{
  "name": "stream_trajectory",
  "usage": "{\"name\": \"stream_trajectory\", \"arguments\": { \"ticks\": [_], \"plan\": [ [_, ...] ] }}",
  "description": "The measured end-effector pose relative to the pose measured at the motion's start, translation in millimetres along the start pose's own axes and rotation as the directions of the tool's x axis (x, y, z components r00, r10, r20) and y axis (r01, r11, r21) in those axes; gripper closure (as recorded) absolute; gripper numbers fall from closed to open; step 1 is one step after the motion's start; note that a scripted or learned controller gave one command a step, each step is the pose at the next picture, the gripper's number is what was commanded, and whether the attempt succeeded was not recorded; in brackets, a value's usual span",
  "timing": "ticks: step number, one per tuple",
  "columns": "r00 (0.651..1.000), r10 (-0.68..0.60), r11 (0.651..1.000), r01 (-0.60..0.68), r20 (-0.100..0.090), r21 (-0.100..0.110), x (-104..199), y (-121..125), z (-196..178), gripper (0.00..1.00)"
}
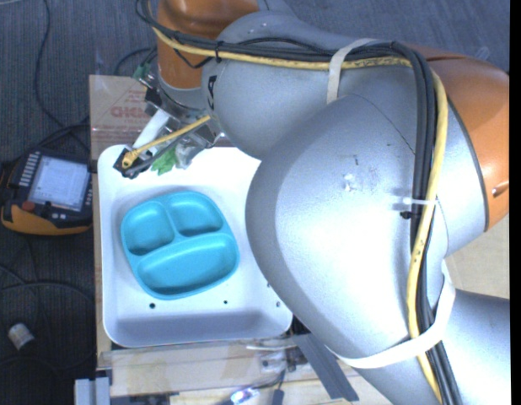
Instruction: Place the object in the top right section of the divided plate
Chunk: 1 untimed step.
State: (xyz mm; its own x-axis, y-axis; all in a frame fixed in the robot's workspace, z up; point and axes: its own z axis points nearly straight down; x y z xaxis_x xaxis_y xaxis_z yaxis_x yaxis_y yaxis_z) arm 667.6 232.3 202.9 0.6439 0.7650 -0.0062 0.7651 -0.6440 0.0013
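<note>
The grey arm (370, 201) fills the view from 1 o'clock round to 5 o'clock, its orange band (201, 7) up at 12 o'clock, and its wrist reaches down to the far corner of the white bin (185, 319), at 11 o'clock of the bin; the jaws hang there over the bin's rim, half hidden by their own fittings, and whether they are released or clenched cannot be told; a small green object (165, 164) shows right under them, touching or nearly touching the metal, just inside that same corner, and whether it is grasped or merely lies on the bin floor cannot be told either; the blue divided plate (180, 243) lies flat in the middle of the bin, a little askew, with two small sections on its 12 o'clock side and one long section on its 6 o'clock side; the green object sits outside the plate, near its rim at about 12 o'clock, apart from the top right section (197, 213); two small dark dots mark the bin floor at 6 o'clock of the plate; the bin rests on the pale worktop (159, 359); a printed cardboard sheet (121, 108) lies beyond the bin at 11 o'clock; on the dark carpet at 9 o'clock rests a handheld pendant (45, 188) with a lit screen, among loose cables.
</note>
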Motion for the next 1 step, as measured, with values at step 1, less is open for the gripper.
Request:
{"name": "stream_trajectory", "arguments": {
  "ticks": [1],
  "plan": [
    [1.000, 0.000, 1.000, 0.000, 0.000, 0.000, 0.2, -0.3, 0.0, 0.00]
  ]
}}
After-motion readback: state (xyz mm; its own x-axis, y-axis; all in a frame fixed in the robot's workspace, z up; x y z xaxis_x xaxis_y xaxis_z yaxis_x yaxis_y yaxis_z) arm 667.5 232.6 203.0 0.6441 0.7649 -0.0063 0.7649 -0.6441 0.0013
